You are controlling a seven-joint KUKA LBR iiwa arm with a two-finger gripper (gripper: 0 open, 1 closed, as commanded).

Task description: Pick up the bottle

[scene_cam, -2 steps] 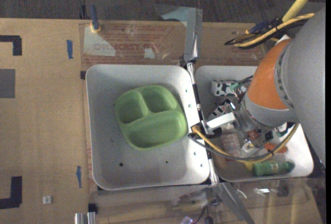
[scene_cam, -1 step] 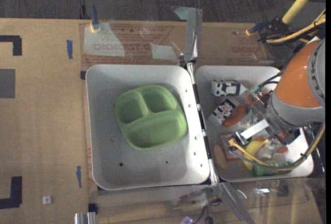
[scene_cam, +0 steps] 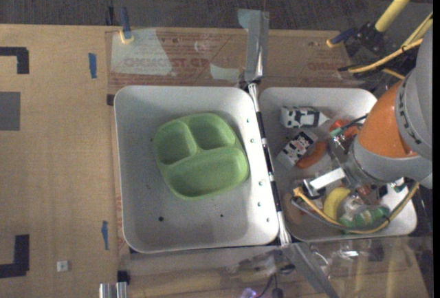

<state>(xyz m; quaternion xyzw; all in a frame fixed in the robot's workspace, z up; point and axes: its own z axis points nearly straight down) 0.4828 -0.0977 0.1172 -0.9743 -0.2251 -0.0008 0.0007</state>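
My right bin is crowded: two black-and-white cartons lie at its far left, an orange piece sits beside them, and at the near side a yellow ball, a clear bottle and loops of yellow cable press close together under my wrist, leaving little bare floor between them. My own arm covers the bin's right half. The left bin has open white floor all around the green divided plate, widest along its near edge and left side.
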